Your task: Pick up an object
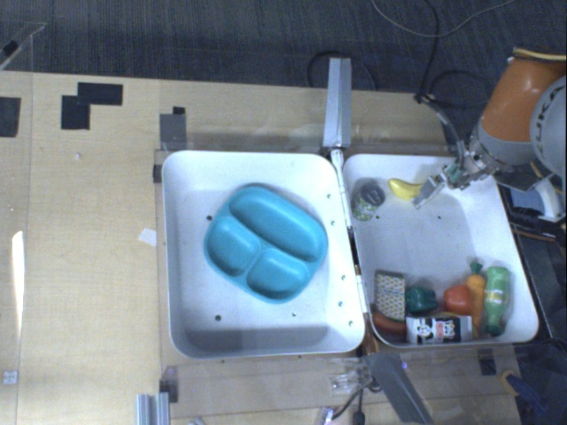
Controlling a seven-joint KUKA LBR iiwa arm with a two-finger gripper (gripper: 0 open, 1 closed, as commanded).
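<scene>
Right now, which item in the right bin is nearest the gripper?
The yellow banana, just left of the gripper by the far wall; the round jar sits further left, the rest along the near wall.

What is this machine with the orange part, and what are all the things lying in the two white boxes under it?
It is a grey robot arm with an orange band, reaching in from the right. One camera looks down on the bench at a slant. At the arm's end is a two-finger gripper, low in the right white bin, beside a small yellow banana-shaped toy; I cannot tell whether it holds anything. A round greyish object lies near them. Along the bin's near edge sits a cluster of small toys and packages. The left white bin holds a blue plastic tray with three compartments.
</scene>
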